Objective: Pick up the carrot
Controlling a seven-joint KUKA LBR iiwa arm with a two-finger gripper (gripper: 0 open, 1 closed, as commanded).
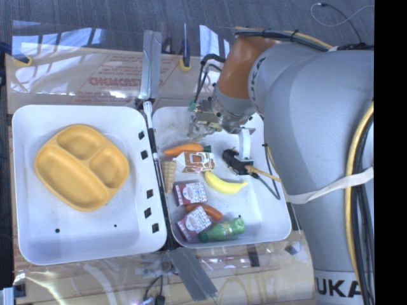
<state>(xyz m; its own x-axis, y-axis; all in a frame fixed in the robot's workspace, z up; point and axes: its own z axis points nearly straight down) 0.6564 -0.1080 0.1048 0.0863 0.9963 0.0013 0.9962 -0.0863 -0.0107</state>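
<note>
Overhead, from the one camera view, the grey arm with its orange band (238, 65) reaches in from the right over the right-hand shallow white bin (275, 224); its two-finger gripper (205, 124) hangs near that bin's far left corner, and whether it is parted or closed I cannot tell, since the wrist hides it; nothing is seen held in it; the slim orange carrot (183, 149) lies just below the gripper in the picture, toward the near side, beside the bin's left wall, its long axis running nearly left to right; a small printed carton (199, 162) touches it on the near side, with a yellow banana (224, 183) further right; the left-hand white bin (25, 234) carries a yellow divided plate (81, 166); the coming move likely needs a short shift toward the near side, closing across the carrot's width.
</note>
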